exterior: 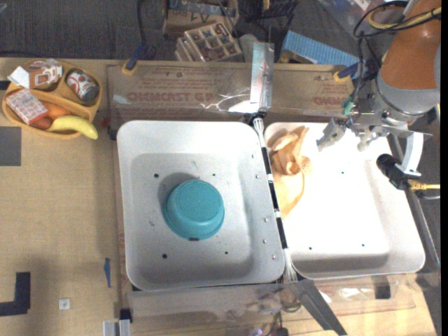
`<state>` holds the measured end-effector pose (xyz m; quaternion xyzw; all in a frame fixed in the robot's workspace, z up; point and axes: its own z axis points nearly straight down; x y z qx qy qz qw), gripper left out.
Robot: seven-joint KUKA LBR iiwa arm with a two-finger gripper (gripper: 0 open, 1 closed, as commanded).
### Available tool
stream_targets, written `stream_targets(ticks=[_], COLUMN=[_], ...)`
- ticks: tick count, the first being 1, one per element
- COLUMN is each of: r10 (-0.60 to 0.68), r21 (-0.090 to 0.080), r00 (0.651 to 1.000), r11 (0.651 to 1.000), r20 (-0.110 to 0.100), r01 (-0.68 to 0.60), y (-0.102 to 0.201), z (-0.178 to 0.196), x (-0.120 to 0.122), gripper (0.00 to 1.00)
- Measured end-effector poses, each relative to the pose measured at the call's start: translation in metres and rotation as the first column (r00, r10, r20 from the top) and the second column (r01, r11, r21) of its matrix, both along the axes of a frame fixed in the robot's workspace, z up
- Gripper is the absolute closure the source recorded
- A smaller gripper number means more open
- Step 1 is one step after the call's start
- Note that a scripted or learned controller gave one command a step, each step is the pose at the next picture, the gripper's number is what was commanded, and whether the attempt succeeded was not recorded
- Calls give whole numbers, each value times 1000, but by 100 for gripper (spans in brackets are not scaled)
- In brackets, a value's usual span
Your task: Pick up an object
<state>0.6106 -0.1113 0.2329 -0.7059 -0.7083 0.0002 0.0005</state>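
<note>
Your end effector hangs over the far side of the right bin, its two fingers spread apart with nothing between them; the nearest candidate is the tan object lying against that bin's left wall, just beside the divider; bring the end effector leftward until it sits above the object's bulkier far portion, then descend straight, since the wall beside it leaves little room for one finger; the object's long axis runs from far to near along the wall, its thinner, curved end pointing toward the near side; the teal bowl sits upside down in the left bin, harder to pinch.
</note>
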Motion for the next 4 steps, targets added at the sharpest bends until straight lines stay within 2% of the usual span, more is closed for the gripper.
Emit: stream_targets(ticks=[1, 2, 3, 4], r10=[-113, 31, 75, 72], r21=[-2, -1, -1, -3], r00=[994, 1000, 997, 997], r11=[994, 1000, 997, 997], r20=[6, 3, 1, 5], r01=[113, -31, -75, -72], y=[-7, -39, 16, -42], z=[-140, -55, -121, -85], x=[53, 9, 45, 57], gripper=[0, 0, 0, 0])
